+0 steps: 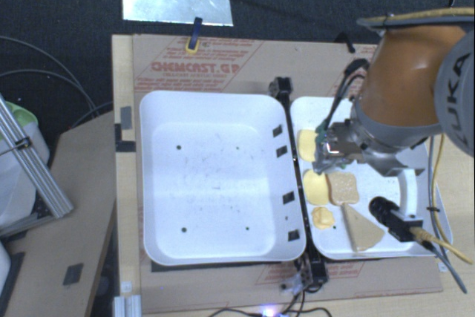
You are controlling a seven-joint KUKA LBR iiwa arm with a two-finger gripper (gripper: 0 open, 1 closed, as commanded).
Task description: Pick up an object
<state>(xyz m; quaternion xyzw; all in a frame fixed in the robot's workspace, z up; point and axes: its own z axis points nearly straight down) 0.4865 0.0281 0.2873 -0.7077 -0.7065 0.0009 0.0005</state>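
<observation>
1. Far on the left, a light brown table (pixel 74 159) is sitting beside the bench. A shiny metal bar (pixel 33 163) is leaning across its corner.
2. A brown cardboard sheet (pixel 223 59) with red letters is lying under both bins. A small blue and yellow clamp (pixel 194 36) is sitting at its top edge.
3. The left bin (pixel 215 182) is lying flat and showing its white floor with a few small dark dots.
4. The right bin (pixel 312 111) is lying right against it, and a row of black clips (pixel 284 152) is running along the wall they share.
5. Inside the right bin, a yellow round piece (pixel 306 145) is lying close to the left wall.
6. Below it, a yellow lump (pixel 317 189) is touching a tan square slice (pixel 343 188).
7. Nearer the front, a small yellow bit (pixel 322 217) is lying just beside a tan wedge (pixel 362 230).
8. The gripper (pixel 326 148) is hanging low over the left part of the right bin, just beside the yellow round piece and just above the tan square slice. I cannot tell if it is open or closed, or if it is holding anything.
9. The arm (pixel 404 78) is reaching in from the right. Its fat orange and grey part is bending down over the back of the right bin, and its wrist is pointing down and to the left.
</observation>
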